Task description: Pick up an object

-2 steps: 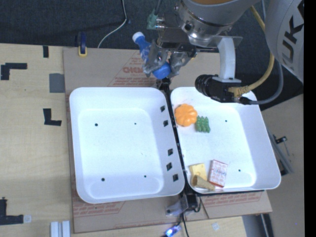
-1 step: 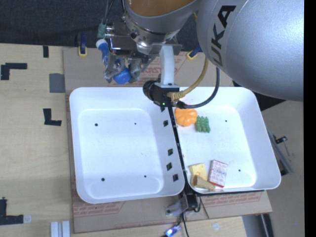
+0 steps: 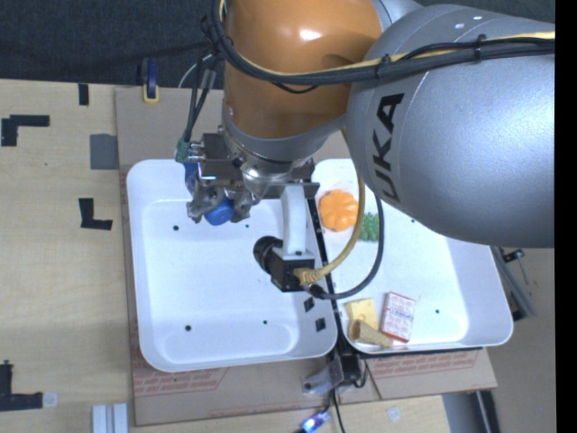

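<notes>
Light wooden bench with black marks; directly on it, cardboard sheet under two white bins side by side.

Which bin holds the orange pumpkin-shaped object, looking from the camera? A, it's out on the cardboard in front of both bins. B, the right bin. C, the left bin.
B: the orange pumpkin-shaped object lies at the far left end of the right bin, just right of the divide between the bins, beside something green.
</notes>
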Available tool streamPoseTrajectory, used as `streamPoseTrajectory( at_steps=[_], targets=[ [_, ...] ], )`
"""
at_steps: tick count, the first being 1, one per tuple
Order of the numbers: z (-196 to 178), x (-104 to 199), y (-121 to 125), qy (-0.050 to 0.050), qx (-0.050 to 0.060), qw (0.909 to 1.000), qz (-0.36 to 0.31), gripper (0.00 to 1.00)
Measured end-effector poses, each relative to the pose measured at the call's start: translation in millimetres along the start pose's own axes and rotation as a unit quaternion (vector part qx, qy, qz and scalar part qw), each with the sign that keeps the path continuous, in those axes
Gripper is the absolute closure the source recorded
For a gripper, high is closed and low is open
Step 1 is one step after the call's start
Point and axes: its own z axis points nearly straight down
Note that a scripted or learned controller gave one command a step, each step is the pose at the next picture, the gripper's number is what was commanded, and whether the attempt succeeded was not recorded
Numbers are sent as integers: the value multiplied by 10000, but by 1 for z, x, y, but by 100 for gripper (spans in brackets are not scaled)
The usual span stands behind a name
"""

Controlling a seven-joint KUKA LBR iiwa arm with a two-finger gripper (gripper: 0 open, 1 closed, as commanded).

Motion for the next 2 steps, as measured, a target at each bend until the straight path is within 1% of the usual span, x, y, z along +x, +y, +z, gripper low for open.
streamPoseTrajectory(
  at_steps=[1,2],
  targets=[
    [-168,-30,-15,63,-144,9999,7,100],
    [-55,1,38,-5,-4,10000,4,100]
  ],
)
